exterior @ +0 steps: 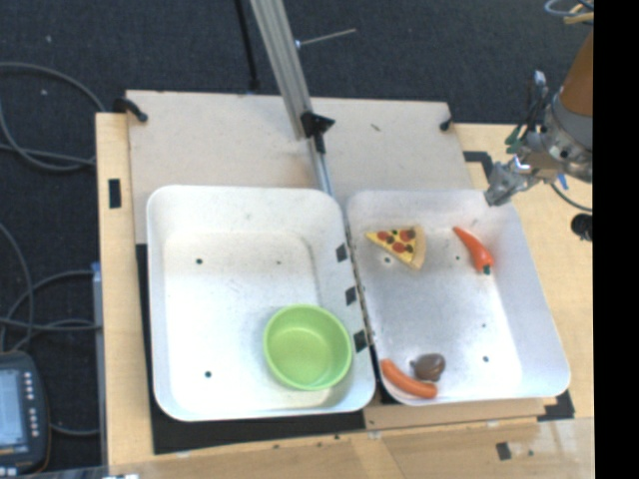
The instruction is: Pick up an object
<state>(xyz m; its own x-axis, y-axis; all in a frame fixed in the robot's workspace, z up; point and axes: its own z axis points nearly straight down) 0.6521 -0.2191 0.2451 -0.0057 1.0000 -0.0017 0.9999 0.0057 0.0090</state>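
Camera view cuts off most of my arm at the right edge. Going left to right, the left bin (180,267) holds one green bowl (308,346) near its front right corner. The right bin (519,307) holds four things: one pizza slice (398,244) near the back, one sausage (407,378) and one dark brown lump (429,366) — too small to identify — touching at the front, one red pepper (474,248). My gripper (502,183) hovers over that bin's back right corner, too small and blurred — open or closed, I cannot tell.
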